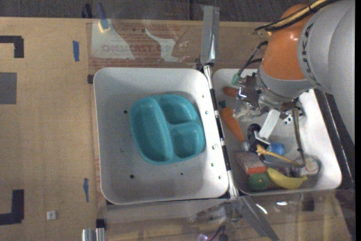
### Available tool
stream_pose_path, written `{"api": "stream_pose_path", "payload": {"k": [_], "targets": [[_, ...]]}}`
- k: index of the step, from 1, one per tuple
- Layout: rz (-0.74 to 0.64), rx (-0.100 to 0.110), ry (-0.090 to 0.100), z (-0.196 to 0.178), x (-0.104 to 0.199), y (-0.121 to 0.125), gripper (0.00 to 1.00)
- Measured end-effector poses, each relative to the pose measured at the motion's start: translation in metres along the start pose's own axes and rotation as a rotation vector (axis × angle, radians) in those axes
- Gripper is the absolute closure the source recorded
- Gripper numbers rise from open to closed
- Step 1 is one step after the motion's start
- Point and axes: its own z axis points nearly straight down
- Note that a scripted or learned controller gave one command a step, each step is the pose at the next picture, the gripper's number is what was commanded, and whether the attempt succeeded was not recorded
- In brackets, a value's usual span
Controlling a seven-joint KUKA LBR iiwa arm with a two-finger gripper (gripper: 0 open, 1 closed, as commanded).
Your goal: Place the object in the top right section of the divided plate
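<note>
Nearest the camera, along the front wall of the right shallow white bin, a yellow banana-shaped toy lay curved just beside a small green round fruit. Just behind them sat a red and grey block, with a small blue piece near it on the right. Which of these loose things was the task's object could not be told; all of them lay in this bin.

Level with them, in the left shallow white bin, a teal plastic divided plate rested near the middle. Its top right section faced the wall between the two bins.

Further back in the right bin, an orange carrot-shaped toy lay slantwise close to the left wall. The two-finger gripper hung just behind it, well apart from the plate. Whether it was spread or pressed together could not be told, since the wrist covered it. A small orange-red piece lay near the bin's far left corner. The grey arm with its orange band rose over the far wall. Beyond the bins stretched the brown bench top.
</note>
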Motion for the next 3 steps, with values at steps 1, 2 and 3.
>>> {"api": "stream_pose_path", "payload": {"k": [1, 2, 3], "targets": [[-0.096, 0.001, 0.002, 0.001, -0.081, -0.044, 1.0], [-0.286, -0.003, 0.002, 0.0, 0.009, -0.036, 1.0], [-0.249, 0.0, 0.002, 0.052, -0.078, 0.01, 1.0]]}}
